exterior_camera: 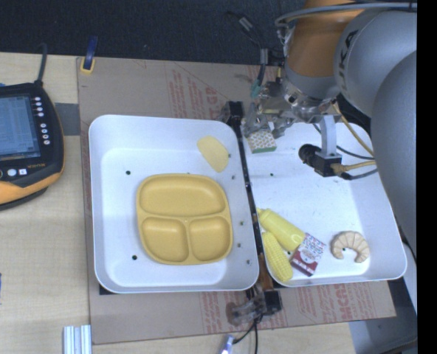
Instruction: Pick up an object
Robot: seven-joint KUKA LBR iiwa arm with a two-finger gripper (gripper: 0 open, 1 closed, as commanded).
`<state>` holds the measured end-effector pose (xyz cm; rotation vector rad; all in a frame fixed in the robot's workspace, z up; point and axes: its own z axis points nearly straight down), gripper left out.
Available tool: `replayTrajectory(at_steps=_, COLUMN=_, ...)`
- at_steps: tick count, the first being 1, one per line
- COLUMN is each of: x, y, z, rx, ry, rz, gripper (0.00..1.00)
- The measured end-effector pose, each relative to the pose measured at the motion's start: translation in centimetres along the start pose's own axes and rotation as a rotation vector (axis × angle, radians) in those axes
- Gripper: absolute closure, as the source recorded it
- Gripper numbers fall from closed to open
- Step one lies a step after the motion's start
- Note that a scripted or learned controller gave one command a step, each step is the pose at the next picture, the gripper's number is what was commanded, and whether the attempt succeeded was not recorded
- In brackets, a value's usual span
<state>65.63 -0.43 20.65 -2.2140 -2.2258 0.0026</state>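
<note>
Up at the far end of the right bin [366, 220], the gripper [272, 124] hangs low, with a small checked green-and-white item [262, 141] just beneath it. Whether that piece is pinched I cannot tell, and the gripper's state is hidden in the clutter of the wrist. My read: this is the grasp step, with the lift not yet done; the next move calls for a firm close and a straight rise clear of the rim.

Count time! Well toward the camera from the gripper: 2 corn cobs [280, 231], 1 red packet [308, 254], 1 croissant [351, 245]. Beside the gripper, in the left bin [108, 198]: 1 yellow chip [213, 153] and 1 divided yellow tray [183, 217]. 2 bins on the desk [26, 271].
</note>
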Motion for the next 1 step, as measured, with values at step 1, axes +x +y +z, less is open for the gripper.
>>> replayTrajectory(at_steps=1, x=2.58, y=-5.75, z=-1.04, rx=0.002, ry=-0.002, rz=-0.002, gripper=1.0)
